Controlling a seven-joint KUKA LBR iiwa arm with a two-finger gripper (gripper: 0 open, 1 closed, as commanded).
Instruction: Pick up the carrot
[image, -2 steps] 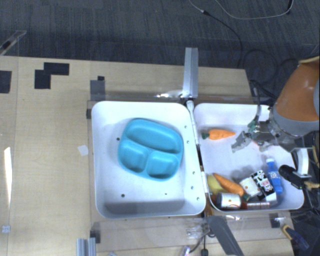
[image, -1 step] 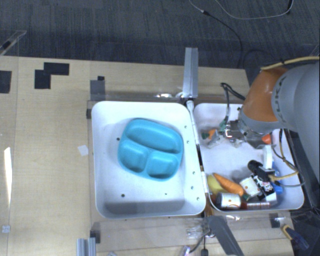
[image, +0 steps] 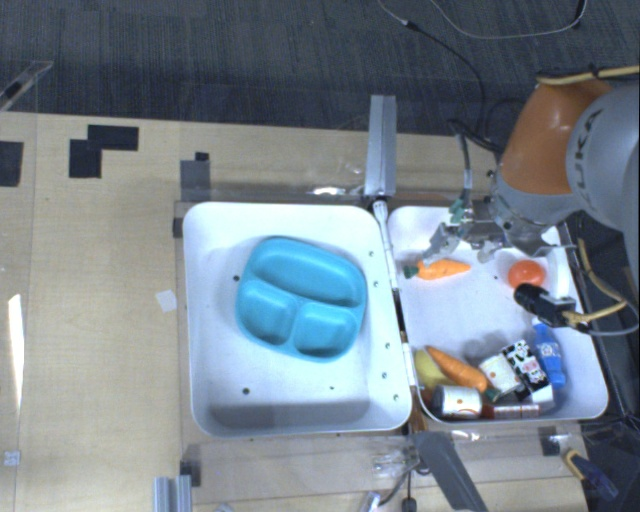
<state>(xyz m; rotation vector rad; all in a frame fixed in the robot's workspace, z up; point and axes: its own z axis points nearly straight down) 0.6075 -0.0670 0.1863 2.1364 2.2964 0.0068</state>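
A small orange carrot (image: 443, 268) with a green tip lies in the right bin (image: 590, 400), near its back left corner. My gripper (image: 462, 238) hangs just above and slightly behind it, close to the carrot; the view does not show whether they touch. A second, larger carrot (image: 458, 368) lies at the front of the same bin among other items.
An orange-red round fruit (image: 527, 272) sits right of the small carrot. At the bin's front are a yellowish fruit (image: 427, 367), a white can (image: 460, 402), a black-and-white pack (image: 516, 362) and a blue bottle (image: 548, 360). The left bin (image: 210, 400) holds a blue divided plate (image: 300, 295).
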